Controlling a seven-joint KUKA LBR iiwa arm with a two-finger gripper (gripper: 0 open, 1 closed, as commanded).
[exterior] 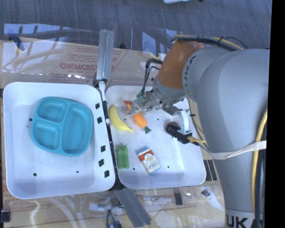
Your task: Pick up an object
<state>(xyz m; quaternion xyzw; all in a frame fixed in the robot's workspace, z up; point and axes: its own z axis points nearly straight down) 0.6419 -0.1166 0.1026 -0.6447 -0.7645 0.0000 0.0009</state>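
Cardboard-topped bench (65, 61) carries two white bins: the left bin (19, 167) holds a blue divided plate (62, 125); the right bin (177, 175) holds a banana (118, 118), green vegetable (123, 156), small carton (149, 161) and carrot (141, 120). The gripper (142, 101) hovers just above the carrot; its state is unclear.

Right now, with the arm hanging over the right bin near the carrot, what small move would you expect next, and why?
Probably a short drop straight down. The end effector sits just above and left of the carrot in the right bin, with the banana close on the left, so a short descent looks enough to reach something. I can't see a thing between its fingers.
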